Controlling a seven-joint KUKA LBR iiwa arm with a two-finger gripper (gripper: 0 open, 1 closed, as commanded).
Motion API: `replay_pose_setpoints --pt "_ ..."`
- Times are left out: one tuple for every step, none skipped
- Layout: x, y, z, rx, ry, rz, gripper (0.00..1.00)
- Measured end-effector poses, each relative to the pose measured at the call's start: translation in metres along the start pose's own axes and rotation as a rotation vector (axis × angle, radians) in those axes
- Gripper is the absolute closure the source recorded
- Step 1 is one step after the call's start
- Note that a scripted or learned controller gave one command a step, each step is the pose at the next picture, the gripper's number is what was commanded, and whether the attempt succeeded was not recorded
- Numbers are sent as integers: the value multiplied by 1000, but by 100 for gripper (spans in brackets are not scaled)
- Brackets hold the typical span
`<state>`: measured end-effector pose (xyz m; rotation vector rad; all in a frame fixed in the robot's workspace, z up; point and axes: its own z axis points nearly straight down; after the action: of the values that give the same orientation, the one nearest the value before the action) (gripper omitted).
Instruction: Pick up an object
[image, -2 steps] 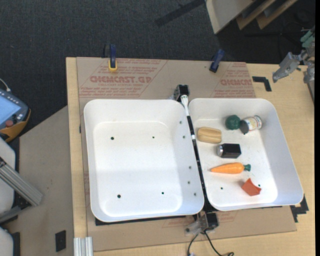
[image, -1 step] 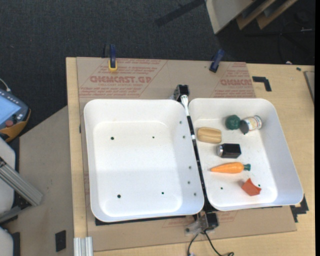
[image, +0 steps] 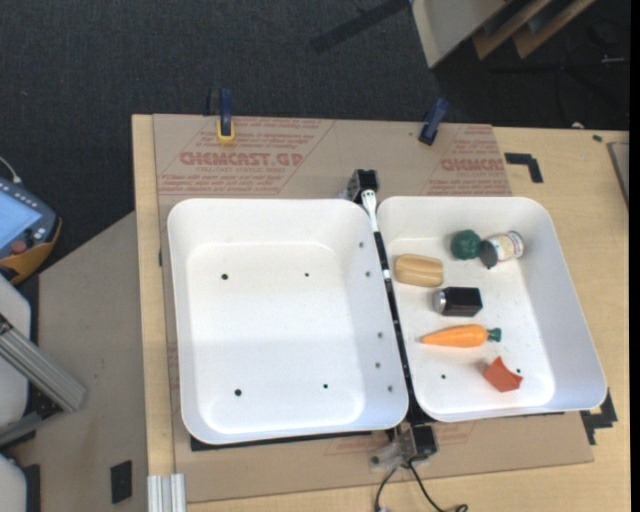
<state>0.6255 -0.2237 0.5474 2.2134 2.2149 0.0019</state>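
Everything worth picking lay in the right bin (image: 575, 330): a tan bread roll (image: 418, 269), a black block (image: 459, 299), a carrot (image: 455, 338), a red piece (image: 502, 376), a green lump (image: 464, 243) touching a small jar (image: 503, 247). How open my hand was, I could not tell. I judged the carrot the best choice, lying apart from its neighbours; come straight down and close across its narrow width.

The arm's look — cannot tell.

Two white bins sit side by side on a brown board (image: 300, 150). The right bin (image: 570, 300) holds a tan bread roll (image: 418, 269), a black box (image: 459, 300), a carrot (image: 458, 338), a red block (image: 502, 376), a green ball (image: 464, 243) and a small jar (image: 503, 247). The left bin (image: 185, 300) shows only dark dots on its floor.
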Motion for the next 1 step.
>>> replay_pose_setpoints --pt "35 -106 25 11 10 1 100"
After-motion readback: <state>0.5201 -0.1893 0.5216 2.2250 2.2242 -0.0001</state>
